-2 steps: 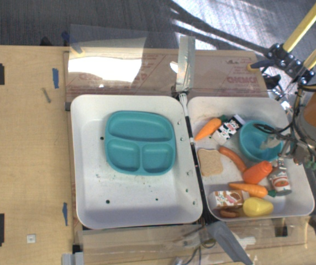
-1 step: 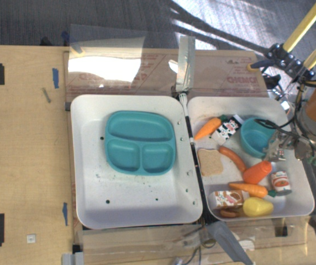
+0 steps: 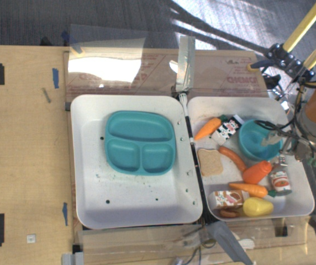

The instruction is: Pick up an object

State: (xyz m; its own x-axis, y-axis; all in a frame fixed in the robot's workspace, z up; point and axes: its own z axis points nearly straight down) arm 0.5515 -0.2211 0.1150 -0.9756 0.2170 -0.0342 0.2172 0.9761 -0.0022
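Observation:
The right bin (image 3: pixel 304 203) holds several toy foods. Among them are a carrot (image 3: pixel 207 128), a black-and-white carton (image 3: pixel 229 128), a teal bowl (image 3: pixel 253 141) and a bread slice (image 3: pixel 210 162). There are also a red-orange sausage (image 3: pixel 232 158), an orange bottle (image 3: pixel 256 173), a small jar with a red label (image 3: pixel 280 181) and a second carrot (image 3: pixel 248 190). A yellow fruit (image 3: pixel 257 207) and a snack packet (image 3: pixel 227 199) lie near the front. My gripper (image 3: pixel 278 142) hangs over the bowl's right rim, reaching in from the right, with cables around it.
A teal divided plate (image 3: pixel 140 142) lies in the left bin (image 3: pixel 86 164). A metal strip (image 3: pixel 185 65) stands behind the divider between the bins. Yellow rods (image 3: pixel 307 24) cross the top right corner. Bare wooden bench lies to the left.

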